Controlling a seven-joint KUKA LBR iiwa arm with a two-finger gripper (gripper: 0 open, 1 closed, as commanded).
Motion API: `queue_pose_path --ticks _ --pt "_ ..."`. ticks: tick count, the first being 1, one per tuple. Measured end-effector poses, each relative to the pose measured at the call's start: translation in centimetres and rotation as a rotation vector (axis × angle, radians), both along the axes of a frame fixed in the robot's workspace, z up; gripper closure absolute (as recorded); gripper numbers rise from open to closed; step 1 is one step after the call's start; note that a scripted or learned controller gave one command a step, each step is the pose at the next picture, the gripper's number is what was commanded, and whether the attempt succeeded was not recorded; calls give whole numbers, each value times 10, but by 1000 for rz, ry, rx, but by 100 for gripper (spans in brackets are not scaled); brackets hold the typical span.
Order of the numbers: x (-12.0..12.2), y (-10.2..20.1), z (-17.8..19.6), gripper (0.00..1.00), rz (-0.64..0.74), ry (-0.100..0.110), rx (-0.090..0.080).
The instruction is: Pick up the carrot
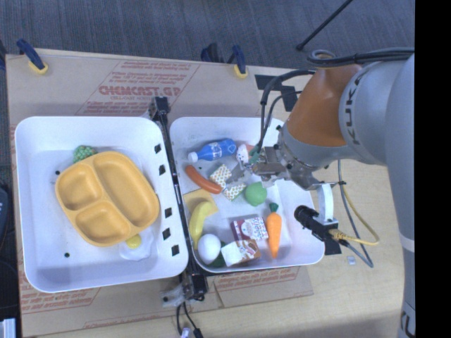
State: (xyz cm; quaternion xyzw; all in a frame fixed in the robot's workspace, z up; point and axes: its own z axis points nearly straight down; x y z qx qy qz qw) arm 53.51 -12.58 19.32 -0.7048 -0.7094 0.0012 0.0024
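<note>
**Reaching for the carrot in the right bin**

The carrot (274, 233) lies in the right bin (310, 253) near its front right corner, green top pointing away from the front edge, just beside a printed packet (248, 232); the gripper (255, 162) hangs over the bin's middle, above a green ball (256, 193); whether it is wide or narrow I cannot tell, as the wrist seems to hide it. It should shift toward the front right corner, straddle the carrot across its width, then descend clear of the packet.

Yellow divided tray (106, 196) in left bin (32, 139); banana (199, 217), white egg (208, 247), hot dog (204, 179), blue bottle (215, 151) in right bin (310, 255).
</note>
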Motion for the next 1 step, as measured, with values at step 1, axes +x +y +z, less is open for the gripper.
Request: queue_pose_path --ticks 1 --pt "-26 -33 -102 0 195 -2 0"
